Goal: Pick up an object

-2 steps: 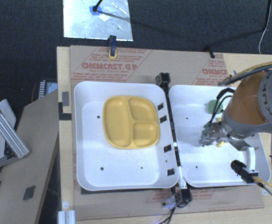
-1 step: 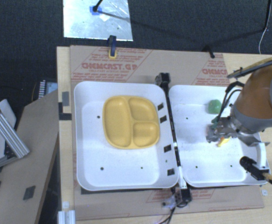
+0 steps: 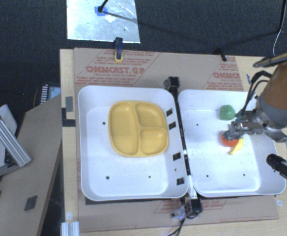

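Note:
In the right bin lie a green ball, a red-orange object and a yellow piece beside it. My gripper comes in from the right and sits low, right over the red-orange object, touching or nearly touching its top. The green ball is a short way behind the gripper, apart from it. How the fingers stand is hidden by the gripper body.
The left bin holds a yellow divided plate. A black divider with clips runs between the two bins. The arm's orange band and grey wrist overhang the right bin's far right edge.

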You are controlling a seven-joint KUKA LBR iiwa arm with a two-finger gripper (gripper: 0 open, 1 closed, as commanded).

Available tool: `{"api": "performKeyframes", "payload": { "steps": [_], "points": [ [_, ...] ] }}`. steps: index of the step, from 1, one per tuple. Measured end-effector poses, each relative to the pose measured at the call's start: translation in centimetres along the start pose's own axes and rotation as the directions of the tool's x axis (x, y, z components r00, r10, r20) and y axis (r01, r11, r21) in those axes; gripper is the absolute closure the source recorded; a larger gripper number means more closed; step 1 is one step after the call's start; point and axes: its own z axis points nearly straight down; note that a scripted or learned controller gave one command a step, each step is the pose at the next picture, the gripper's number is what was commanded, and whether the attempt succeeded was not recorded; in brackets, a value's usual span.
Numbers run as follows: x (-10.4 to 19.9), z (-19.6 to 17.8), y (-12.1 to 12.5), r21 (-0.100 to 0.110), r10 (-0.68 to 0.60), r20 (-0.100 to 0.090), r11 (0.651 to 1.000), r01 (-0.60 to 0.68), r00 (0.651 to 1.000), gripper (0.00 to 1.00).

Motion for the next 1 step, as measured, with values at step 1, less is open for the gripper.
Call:
{"api": "performKeyframes", "payload": {
  "steps": [1],
  "points": [
    [0.62,-5.26,1.05,0.001,-0.002,-0.001,1.000,0.002,1.000,1.00]
  ]
}}
